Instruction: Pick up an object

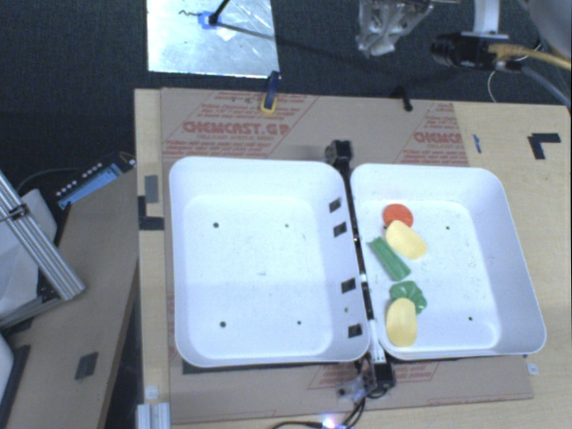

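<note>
Five small toys clustered along the left side of the right bin (500, 239), close to the divide between the bins: a red round piece (398, 214) furthest back, touching a yellow oval piece (407, 240) just in front of it; a long green stick (389, 259) slanting beside that yellow piece, on its left; a small green lump (408, 294) nearer the front, touching a second yellow piece (401, 322) that lies nearest the front rim. Left bin (255, 266) set edge to edge with the right one, joined along the middle by a dark strip with clips (350, 257). Both bins resting on a brown board with red lettering (232, 125) that covers the tabletop (98, 266). Behind the board, a shiny metal sheet (210, 21) on dark floor. Hand (382, 27) high up at the back, well apart from the bins and every toy, above the dark floor beyond the board, holding nothing visible; cannot tell whether open or closed, too blurred. Cables and a black fitting (469, 49) just to its right.
</note>
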